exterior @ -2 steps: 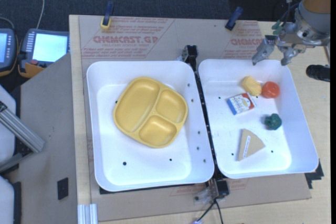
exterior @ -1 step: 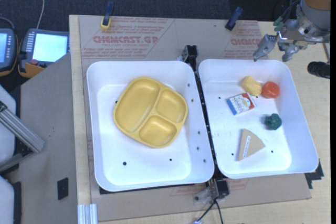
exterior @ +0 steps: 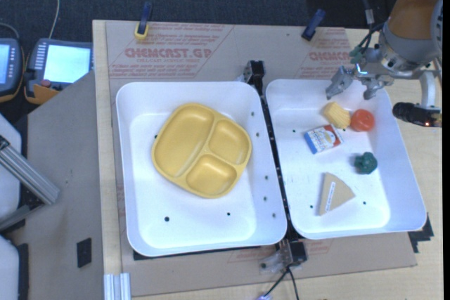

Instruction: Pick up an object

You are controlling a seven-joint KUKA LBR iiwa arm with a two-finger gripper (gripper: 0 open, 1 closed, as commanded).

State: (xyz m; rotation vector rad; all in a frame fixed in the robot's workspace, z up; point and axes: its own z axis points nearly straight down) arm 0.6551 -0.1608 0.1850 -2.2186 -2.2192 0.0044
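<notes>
The right bin [exterior: 394, 218] holds several small objects. A yellow block [exterior: 337, 114] lies near its back, with an orange-red ball [exterior: 362, 120] just to its right. A blue and white carton [exterior: 322, 139] rests in the middle, a dark green lump [exterior: 365, 163] to its right, and a tan wedge [exterior: 333, 193] toward the front. My gripper [exterior: 354, 84] hangs open over the bin's back edge, above and slightly behind the yellow block, with nothing between its fingers.
The left bin [exterior: 140, 218] carries a yellow divided plate [exterior: 202, 150]. Black clamps [exterior: 254, 71] sit where the two bins meet at the back. Blue clips [exterior: 313, 24] pin the cardboard sheet at the far edge. Screens [exterior: 62, 63] stand off the bench at the left.
</notes>
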